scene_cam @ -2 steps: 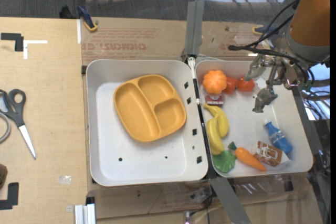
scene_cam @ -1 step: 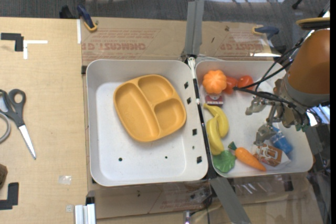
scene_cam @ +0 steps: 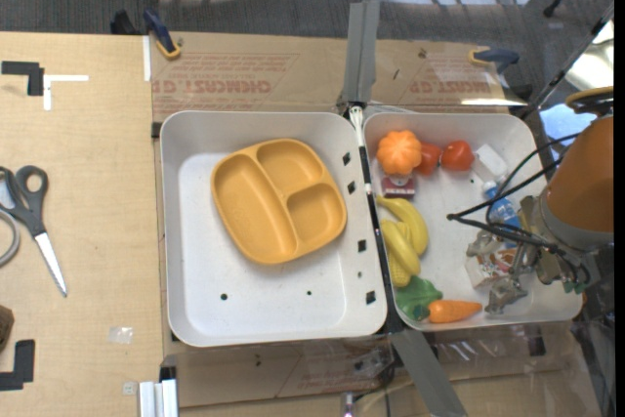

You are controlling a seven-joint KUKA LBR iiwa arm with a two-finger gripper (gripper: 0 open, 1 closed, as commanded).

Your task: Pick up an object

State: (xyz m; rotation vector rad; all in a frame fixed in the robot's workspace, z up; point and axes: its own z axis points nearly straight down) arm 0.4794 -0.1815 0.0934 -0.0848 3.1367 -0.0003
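The right bin (scene_cam: pixel 444 120) holds toy food. An orange tangerine (scene_cam: pixel 399 151) and two red tomatoes (scene_cam: pixel 456 155) lie at its back. In the middle lies a yellow banana bunch (scene_cam: pixel 405 234). A green pepper (scene_cam: pixel 417 293) and an orange carrot (scene_cam: pixel 454 311) lie at the front. My gripper (scene_cam: pixel 496 271) is low over the bin's right front part, just right of the carrot, with cables running to it. A small white and red item (scene_cam: pixel 504 259) shows right by it. A blue item (scene_cam: pixel 502 210) and a white piece (scene_cam: pixel 488 158) lie behind it.
The left bin (scene_cam: pixel 186 239) holds a yellow divided plate (scene_cam: pixel 278 200). Scissors (scene_cam: pixel 37 220) lie on the wooden bench at far left. A grey divider bar (scene_cam: pixel 359 54) stands behind the gap between the bins. The arm's orange band (scene_cam: pixel 586 181) overhangs the right bin's right wall.
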